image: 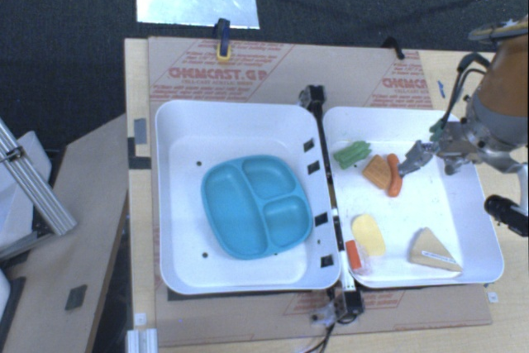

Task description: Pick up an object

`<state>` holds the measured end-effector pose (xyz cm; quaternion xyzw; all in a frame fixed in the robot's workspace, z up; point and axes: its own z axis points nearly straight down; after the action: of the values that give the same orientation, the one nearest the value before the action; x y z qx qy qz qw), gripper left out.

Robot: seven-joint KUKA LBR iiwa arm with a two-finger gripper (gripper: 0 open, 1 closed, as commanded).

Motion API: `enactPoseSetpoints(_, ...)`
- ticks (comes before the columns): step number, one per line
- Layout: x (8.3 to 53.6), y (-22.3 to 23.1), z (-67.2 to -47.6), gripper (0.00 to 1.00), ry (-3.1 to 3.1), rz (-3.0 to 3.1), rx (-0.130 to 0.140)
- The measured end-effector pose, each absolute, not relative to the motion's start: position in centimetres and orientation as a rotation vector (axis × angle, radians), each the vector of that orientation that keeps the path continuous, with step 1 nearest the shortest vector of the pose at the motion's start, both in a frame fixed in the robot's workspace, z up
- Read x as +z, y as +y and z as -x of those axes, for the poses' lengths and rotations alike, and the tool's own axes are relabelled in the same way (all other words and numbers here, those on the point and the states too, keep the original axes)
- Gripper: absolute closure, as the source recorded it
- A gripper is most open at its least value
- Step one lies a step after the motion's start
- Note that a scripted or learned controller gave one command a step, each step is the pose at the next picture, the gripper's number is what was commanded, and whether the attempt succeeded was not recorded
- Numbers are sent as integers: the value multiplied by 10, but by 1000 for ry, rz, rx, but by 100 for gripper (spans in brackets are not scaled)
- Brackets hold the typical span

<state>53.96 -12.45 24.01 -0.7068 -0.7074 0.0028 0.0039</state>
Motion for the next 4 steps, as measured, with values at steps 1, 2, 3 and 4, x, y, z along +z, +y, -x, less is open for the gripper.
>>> enactPoseSetpoints(1, 246, -124, -542, 0, -2226, 2218, -1)
enactPoseSetpoints(2, 203, -121, -547, 0, -2222, 2218, 2)
enactPoseSetpoints(3, 159, -114, -549, 0, -2221, 2220, 1)
enactPoseSetpoints(4, 112, -123, -547, 0, -2221, 2220, 1)
